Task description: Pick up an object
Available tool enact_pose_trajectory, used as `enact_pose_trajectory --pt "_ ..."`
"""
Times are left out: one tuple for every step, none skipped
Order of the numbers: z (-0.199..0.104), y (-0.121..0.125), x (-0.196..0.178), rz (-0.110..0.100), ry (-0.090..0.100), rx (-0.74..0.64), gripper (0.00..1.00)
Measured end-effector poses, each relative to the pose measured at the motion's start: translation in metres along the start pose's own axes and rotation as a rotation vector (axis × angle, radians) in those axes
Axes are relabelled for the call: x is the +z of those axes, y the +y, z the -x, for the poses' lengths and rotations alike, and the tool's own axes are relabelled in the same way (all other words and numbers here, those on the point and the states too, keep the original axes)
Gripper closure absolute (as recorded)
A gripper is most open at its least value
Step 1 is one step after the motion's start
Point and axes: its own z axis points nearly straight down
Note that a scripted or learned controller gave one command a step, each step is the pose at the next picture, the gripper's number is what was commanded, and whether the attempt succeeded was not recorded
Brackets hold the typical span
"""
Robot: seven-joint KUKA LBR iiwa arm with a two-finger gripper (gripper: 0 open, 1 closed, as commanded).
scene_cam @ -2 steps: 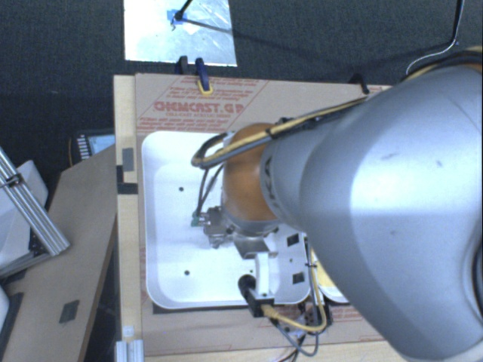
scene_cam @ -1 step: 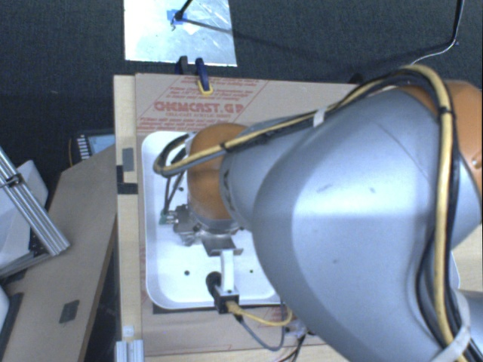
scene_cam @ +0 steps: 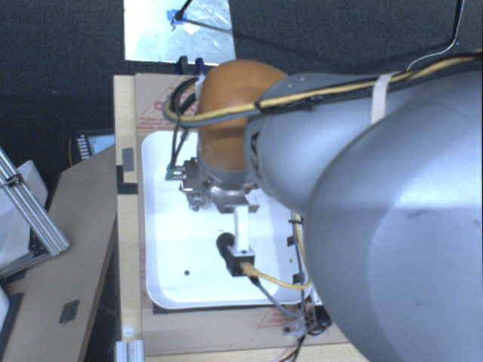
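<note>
My gripper (scene_cam: pixel 199 193) hangs over the far half of the left white bin (scene_cam: pixel 160 232), below the orange band (scene_cam: pixel 226 111) of the wrist. I see its metal body from above, and the wrist hides what lies beneath it. A tiny dark speck (scene_cam: pixel 187 272) sits on the bin floor near the front, well apart from the gripper. I can make out no other loose object on the bare part of the bin floor.
The big grey arm (scene_cam: pixel 392 202) covers the whole right side of the view, including the second bin. An aluminium rail (scene_cam: pixel 30 210) leans at the left, off the bench. A shiny sheet (scene_cam: pixel 177 17) lies behind the bins.
</note>
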Motion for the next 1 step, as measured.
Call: enact_pose_trajectory --pt "0.1643 -0.0107 -0.0142 -0.01 -0.012 0.02 1.0"
